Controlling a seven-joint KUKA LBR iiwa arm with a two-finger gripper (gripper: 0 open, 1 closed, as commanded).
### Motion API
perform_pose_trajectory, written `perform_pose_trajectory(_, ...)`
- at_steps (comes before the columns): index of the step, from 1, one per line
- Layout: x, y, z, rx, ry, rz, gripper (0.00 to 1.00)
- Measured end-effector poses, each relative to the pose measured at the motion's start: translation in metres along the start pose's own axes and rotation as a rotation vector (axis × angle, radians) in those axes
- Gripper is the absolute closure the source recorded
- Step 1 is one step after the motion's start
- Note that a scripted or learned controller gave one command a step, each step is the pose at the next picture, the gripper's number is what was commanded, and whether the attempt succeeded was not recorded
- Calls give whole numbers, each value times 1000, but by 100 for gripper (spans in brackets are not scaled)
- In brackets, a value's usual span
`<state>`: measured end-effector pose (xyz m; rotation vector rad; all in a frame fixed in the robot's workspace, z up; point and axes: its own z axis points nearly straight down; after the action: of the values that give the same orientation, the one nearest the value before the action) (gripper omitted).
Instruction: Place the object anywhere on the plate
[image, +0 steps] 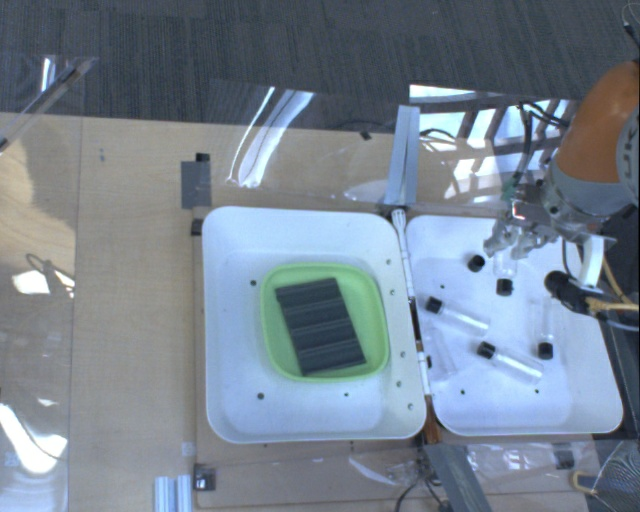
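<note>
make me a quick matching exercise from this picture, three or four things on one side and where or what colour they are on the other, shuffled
Things:
1. plate
2. dark ribbed block
3. clear tubes with black caps
4. pincer

Descriptions:
A. scattered in the right bin
B. green, sitting in the left bin
C. over the upper part of the right bin
D. lying on the plate

Pairs: 1-B, 2-D, 3-A, 4-C
</note>
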<state>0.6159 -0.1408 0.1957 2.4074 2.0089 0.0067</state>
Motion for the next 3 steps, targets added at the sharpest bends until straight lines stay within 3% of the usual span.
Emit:
perform_pose_trajectory(1,62,-83,10,4,2,-18,100)
perform_pose_trajectory(2,157,-81,10,1,3,-142,100)
perform_pose_trajectory(3,157,-81,9,1,3,-141,0)
